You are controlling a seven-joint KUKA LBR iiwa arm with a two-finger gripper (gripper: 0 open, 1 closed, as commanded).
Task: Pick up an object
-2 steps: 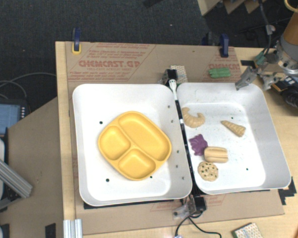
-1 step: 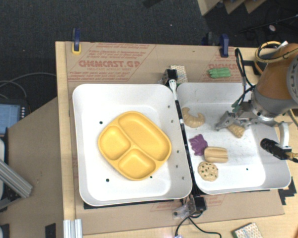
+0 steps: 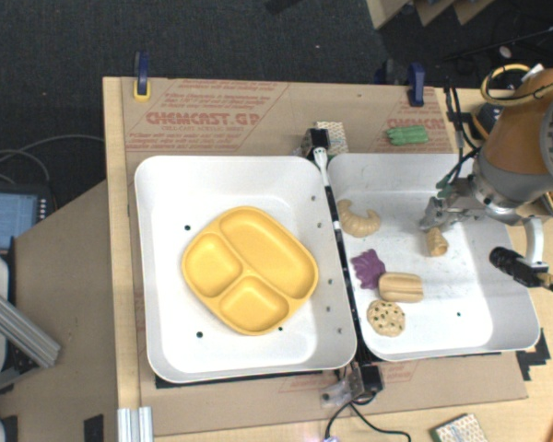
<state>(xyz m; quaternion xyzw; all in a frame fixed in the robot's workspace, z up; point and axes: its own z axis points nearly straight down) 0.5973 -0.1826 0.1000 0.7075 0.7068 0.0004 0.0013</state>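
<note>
The gripper [image 3: 437, 217], its grasp state impossible to tell, hung in the right bin [image 3: 461, 334] directly above a small tan piece [image 3: 436, 241], which lay just beneath it with its long axis running near-to-far.

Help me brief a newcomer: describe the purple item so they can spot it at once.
Find the right bin, the one without the yellow tray. Near its left wall, below the croissant and just above the tan roll, lies the purple piece. It is the only purple, jagged-edged item among tan and brown foods.
</note>
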